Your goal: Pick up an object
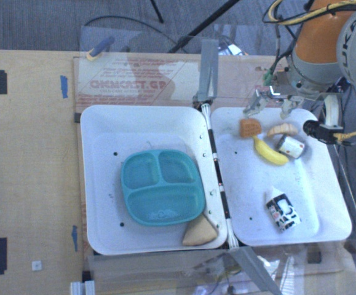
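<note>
Camera view: two shallow white bins are seen side by side on the bench. In the left bin (pixel 98 128) a teal divided plate (pixel 163 187) is laid flat near the middle, with three compartments facing up. A tan wedge-shaped piece (pixel 200 232) is positioned at the plate's lower right corner, touching or just beside its rim, against the bin's right wall.

In the right bin (pixel 313 226) a small orange-brown block (pixel 249 128) is located near the upper edge. A yellow banana (pixel 269 152) is laid just below it, slanting down to the right. A pale tan piece (pixel 283 129) is placed to the right of the block, and a small white cylinder with a dark end (pixel 290 146) is lying next to the banana's right end. A black-and-white patterned can (pixel 282 211) is lying on its side, well apart, in the lower part of the bin.

The gripper (pixel 271 107) is held above the bin's upper edge, over the block and the pale piece. Its two fingers are spread apart, and nothing is seen between them.
</note>
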Controlling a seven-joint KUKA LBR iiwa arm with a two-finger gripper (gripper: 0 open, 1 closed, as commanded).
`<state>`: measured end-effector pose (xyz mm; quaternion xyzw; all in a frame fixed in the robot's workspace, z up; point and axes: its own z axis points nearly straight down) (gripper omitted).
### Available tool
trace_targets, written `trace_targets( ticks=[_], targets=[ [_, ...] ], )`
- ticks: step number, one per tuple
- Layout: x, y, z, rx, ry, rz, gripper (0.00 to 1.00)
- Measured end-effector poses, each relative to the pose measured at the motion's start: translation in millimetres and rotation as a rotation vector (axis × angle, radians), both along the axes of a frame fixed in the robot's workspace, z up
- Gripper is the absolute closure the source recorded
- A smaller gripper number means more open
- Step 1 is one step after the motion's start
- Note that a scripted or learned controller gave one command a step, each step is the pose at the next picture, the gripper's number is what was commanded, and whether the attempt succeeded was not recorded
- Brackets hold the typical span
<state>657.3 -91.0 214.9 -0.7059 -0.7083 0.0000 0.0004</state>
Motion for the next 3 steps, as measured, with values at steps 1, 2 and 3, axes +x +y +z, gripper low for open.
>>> trace_targets(
  ticks=[1,2,3],
  targets=[
    [10.9,-8.1,-125.7,-0.001,-0.006,0.11,0.0],
    [9.8,-8.3,-116.4,0.001,0.001,0.109,1.0],
    [8.4,-8.3,-117.9,0.002,0.006,0.108,0.0]
  ],
)
